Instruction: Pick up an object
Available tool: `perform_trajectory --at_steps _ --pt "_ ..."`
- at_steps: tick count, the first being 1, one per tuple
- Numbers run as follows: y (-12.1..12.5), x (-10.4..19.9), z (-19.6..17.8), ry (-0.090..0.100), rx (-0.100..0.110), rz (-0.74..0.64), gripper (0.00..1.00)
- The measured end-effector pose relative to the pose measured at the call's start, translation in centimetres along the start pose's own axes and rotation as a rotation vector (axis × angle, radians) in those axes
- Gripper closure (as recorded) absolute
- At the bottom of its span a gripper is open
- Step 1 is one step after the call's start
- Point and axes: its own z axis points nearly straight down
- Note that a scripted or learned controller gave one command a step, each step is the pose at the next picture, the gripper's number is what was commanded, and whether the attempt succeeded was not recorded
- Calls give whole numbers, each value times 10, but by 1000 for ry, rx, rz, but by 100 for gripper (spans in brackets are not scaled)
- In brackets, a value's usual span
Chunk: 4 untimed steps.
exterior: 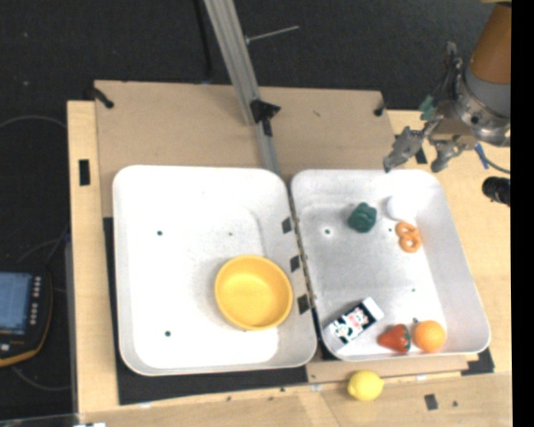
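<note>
While the gripper [421,152], its jaws apart and holding nothing, hangs at one o'clock, the green block [363,217] sits near; its top looks round, so the jaws may slip.

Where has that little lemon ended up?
The lemon lies outside both bins, on the bench at the near edge of the camera view, just in front of the right bin and near the black-and-white box.
</note>
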Motion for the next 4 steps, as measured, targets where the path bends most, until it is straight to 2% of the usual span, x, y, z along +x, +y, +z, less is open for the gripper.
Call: perform_trajectory --at_steps 1,2,3,4 --pt "0 0 0 -1 0 0 0" --pt "3 -9 46 -1 4 4 0" --pt "-1 -8 107 0 5 4 0" --pt "7 -4 157 0 4 1 0"
